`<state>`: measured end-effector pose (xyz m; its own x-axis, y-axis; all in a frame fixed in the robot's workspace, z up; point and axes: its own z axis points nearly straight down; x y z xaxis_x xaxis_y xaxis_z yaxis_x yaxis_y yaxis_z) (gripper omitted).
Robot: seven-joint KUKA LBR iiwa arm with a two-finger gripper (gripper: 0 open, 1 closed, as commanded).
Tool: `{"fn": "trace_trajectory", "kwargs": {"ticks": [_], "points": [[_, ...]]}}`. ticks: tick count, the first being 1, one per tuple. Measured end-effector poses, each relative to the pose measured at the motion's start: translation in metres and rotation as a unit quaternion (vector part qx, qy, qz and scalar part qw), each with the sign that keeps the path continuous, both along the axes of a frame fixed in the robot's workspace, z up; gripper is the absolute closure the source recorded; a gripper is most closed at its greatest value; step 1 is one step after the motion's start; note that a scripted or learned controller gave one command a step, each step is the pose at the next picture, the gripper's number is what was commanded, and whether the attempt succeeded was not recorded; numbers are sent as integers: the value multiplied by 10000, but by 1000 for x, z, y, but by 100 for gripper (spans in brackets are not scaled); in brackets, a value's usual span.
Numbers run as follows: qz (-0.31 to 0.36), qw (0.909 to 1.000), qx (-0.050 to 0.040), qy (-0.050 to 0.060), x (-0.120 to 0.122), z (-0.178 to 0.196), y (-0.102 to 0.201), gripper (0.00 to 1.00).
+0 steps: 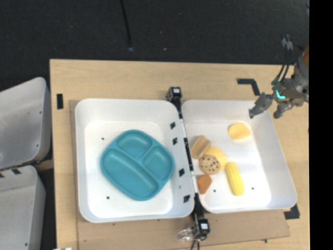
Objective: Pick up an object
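We counted two shallow white bins on the pale wooden counter [62, 82], side by side and touching along a dark hinged seam. The left bin [86, 202] carried a single teal plate [136, 163], smooth, rounded, and divided into three compartments, lying near the bin's middle. The right bin [281, 186] carried five small food-shaped objects: a pale yellow rounded piece [239, 131] toward the far right corner, a tan wedge [199, 146] near the left wall, a round speckled cookie [209, 164] resting against a yellow piece [218, 153] partly covered by it, a yellow ear of corn [234, 178] with a ribbed surface lying lengthwise toward the near edge, and a small orange-brown chunk [204, 183] near the left wall, just beside the cookie. The tool [269, 107] hung over the far right corner of the right bin, its two fingers spread apart with nothing between them, well apart from the five objects. The arm behind it was cut off at the right, so we could make out little beyond a grey wrist with a small green light. The small dark fittings along the seam were too small to identify.
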<state>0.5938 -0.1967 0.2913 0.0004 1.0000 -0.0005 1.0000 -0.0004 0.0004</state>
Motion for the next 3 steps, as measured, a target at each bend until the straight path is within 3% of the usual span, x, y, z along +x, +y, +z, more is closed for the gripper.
{"fn": "trace_trajectory", "kwargs": {"ticks": [1,3], "points": [[2,10000,-2,-8,0,1,0,0],[-11,10000,-5,15,-7,-90,-11,0]]}}
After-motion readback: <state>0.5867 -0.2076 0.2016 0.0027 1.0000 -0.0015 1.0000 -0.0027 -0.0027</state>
